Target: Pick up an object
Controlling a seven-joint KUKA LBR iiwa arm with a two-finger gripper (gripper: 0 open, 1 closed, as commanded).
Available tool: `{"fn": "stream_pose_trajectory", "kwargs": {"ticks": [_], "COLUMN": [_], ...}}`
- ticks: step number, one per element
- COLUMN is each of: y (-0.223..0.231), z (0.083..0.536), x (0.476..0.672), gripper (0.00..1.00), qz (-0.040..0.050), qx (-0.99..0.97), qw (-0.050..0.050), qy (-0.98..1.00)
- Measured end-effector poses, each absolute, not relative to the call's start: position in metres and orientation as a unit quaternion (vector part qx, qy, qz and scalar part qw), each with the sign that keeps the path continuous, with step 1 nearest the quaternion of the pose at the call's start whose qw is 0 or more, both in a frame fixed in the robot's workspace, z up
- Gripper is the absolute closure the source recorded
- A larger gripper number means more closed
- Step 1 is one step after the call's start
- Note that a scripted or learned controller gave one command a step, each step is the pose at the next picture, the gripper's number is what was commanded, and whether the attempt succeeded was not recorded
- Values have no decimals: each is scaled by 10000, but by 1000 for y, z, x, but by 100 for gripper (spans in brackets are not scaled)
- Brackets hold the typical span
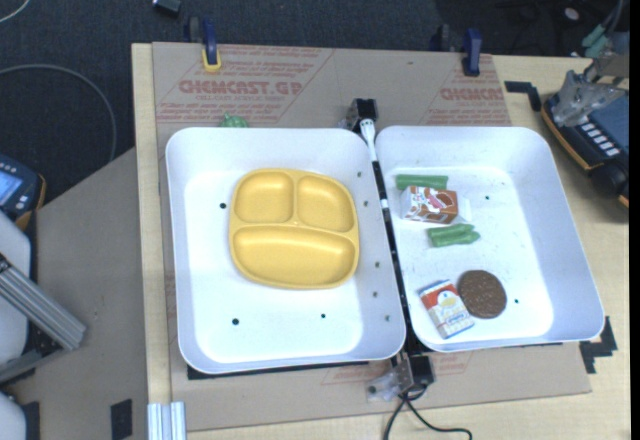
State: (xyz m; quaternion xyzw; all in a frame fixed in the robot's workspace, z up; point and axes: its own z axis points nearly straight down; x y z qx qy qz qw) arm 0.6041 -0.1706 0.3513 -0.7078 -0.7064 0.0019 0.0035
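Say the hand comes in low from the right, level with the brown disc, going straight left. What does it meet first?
Probably the right bin at its rim, if low enough; clearing that, the brown disc, then the red-and-white packet beside it.

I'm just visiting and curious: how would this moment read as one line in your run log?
left bin: yellow divided plate | right bin: two green pieces, two small packets, brown disc | nothing lifted yet

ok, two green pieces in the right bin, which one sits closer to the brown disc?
The lower green piece, below the red-and-white packet. It lies nearer the brown disc. The other green piece sits above that packet, toward the bin's far side.
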Motion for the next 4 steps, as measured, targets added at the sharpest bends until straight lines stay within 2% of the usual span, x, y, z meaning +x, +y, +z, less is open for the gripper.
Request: {"fn": "stream_pose_trajectory", "kwargs": {"ticks": [1, 2, 3, 4], "y": [-106, -31, -8, 51], "z": [316, 284, 335, 391], "x": [561, 488, 487, 480], "gripper": [100, 100, 100, 100], "qz": [7, 19, -24, -35], "qx": [-7052, -7046, -7057, -7040], "qw": [34, 51, -21, -17], "qy": [-7090, -7096, -7085, -7102]}}
